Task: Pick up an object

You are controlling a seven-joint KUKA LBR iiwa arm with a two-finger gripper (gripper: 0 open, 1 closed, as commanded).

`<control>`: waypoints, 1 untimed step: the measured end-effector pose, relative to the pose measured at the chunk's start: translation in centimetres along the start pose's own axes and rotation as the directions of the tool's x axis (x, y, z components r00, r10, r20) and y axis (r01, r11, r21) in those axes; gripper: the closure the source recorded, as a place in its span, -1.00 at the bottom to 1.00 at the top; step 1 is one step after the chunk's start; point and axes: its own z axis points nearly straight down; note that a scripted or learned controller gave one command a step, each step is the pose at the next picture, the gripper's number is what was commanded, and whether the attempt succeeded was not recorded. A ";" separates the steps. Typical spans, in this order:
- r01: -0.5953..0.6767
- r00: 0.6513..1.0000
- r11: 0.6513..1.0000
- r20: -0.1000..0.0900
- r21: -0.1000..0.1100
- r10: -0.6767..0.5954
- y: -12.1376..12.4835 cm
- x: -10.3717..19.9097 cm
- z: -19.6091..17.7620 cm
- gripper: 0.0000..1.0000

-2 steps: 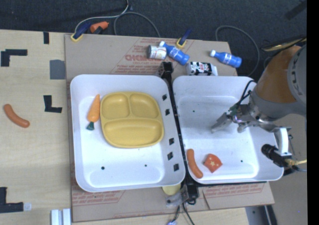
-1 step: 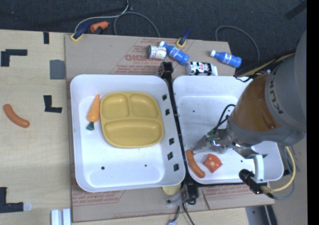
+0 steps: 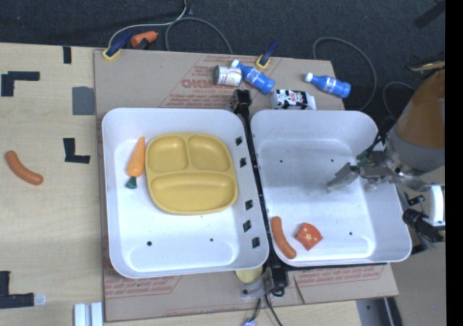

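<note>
My gripper (image 3: 340,178) hangs over the right side of the right bin (image 3: 318,129), reaching in from the right edge, with bare bin floor under it. An orange-brown sausage (image 3: 283,238) and a small red piece (image 3: 309,235) lie near that bin's front wall, well below and to the left of the gripper. In the left bin (image 3: 116,194) a carrot (image 3: 136,157) lies against a yellow divided plate (image 3: 192,173). Nothing is seen in the gripper.
Behind the bins lie two blue bottles (image 3: 258,79) (image 3: 329,85), a white can (image 3: 228,75) and a black-and-white box (image 3: 293,99). Another sausage (image 3: 23,168) rests on the bench at far left. Cables and an orange clamp (image 3: 143,38) lie at the back.
</note>
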 end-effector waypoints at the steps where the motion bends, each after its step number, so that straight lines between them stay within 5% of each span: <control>1: 0.012 1.000 1.000 -0.004 0.004 -0.012 6.1 7.7 7.4 -1.00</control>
